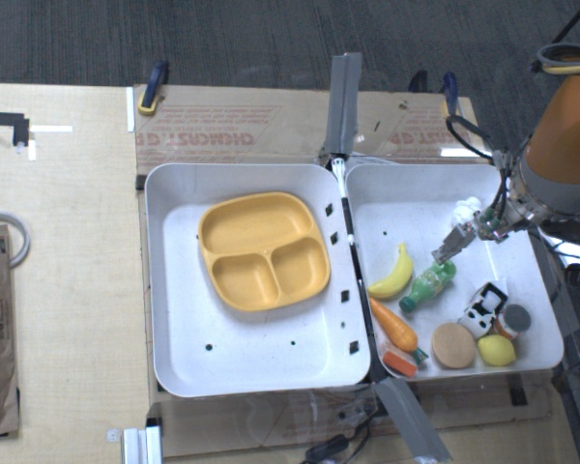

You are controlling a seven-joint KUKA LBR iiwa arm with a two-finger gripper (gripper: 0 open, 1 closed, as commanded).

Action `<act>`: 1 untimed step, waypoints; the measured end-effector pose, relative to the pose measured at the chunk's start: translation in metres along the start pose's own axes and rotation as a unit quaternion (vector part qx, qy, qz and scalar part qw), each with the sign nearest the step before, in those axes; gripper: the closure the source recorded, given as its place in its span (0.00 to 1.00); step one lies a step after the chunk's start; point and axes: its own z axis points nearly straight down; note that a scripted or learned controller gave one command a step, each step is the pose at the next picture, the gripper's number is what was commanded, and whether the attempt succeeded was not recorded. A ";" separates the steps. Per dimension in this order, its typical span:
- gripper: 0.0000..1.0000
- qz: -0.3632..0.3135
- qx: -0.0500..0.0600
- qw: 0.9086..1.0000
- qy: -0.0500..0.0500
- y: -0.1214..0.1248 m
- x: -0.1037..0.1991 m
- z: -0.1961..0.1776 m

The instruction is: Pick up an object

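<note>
Smooth matte yellow tray (pixel 264 250) with three rounded compartments in the left bin (pixel 174 288); in the right bin (pixel 406 196), a curved banana (pixel 394 273), glossy green bottle (pixel 428 287), tapered carrot (pixel 394 324), flat tan disc (pixel 453 345), lemon (pixel 497 350) and black-and-white figure (pixel 483 307), crowded toward the bin's front and centre. Slim grey end effector (pixel 453 244) hanging just above the bottle's top end, too small and blurred to tell whether open or closed. Orange-red piece (pixel 399 362) at the bin's front-left corner partly hidden, arm (pixel 561 133) cut off at right.
</note>
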 end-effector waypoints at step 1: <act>0.00 0.003 0.000 1.000 0.000 0.041 0.011 0.118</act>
